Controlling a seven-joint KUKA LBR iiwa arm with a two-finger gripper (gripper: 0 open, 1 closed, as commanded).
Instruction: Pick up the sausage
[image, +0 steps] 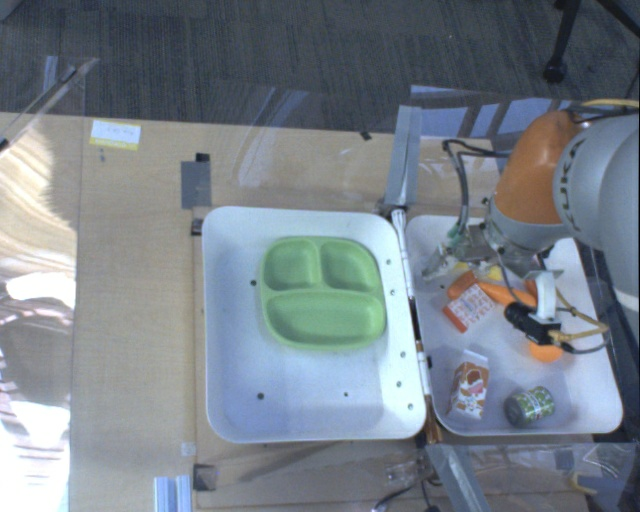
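The claw (447, 262) is seen in the right bin (600, 425), near its far left corner; whether it is spread cannot be told. The sausage (500, 294) lies just beside it, toward the bin's middle.

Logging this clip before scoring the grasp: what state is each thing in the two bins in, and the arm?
plate: right way up in the left bin, compartments bare.
orange box: lying flat in the right bin.
carton: lying flat near the front wall.
can: on its side, beside the carton.
arm: reaching low over the right bin's back half.
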